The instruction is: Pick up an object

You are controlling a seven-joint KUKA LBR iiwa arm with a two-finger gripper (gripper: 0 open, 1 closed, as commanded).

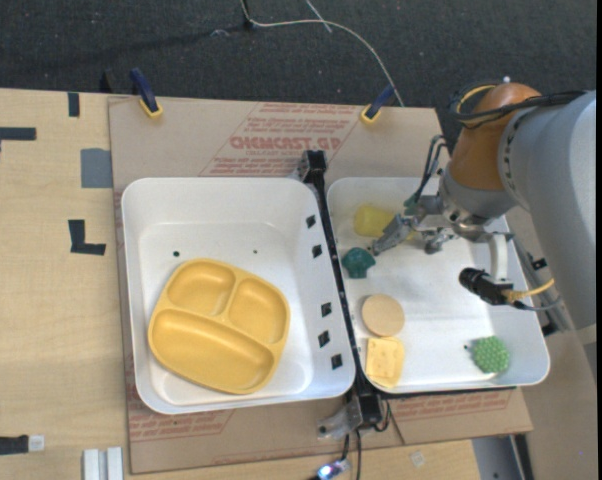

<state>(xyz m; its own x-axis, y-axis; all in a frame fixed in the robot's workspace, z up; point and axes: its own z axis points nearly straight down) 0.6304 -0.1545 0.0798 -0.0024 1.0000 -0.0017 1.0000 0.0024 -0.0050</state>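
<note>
Here, gripper [393, 236] fingers apart | by yellow block [372, 219], near divider [326, 258] | bin [436, 313] centre open

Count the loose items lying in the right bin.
5: a yellow soft lump at the back, dark teal piece, tan round disc, pale yellow square block, green bumpy ball. The arm may hide more.

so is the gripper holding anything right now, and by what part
Cannot be told. The gripper sits low in the right bin, between the yellow object and the teal object, but nothing visibly sits between its fingers.
</note>
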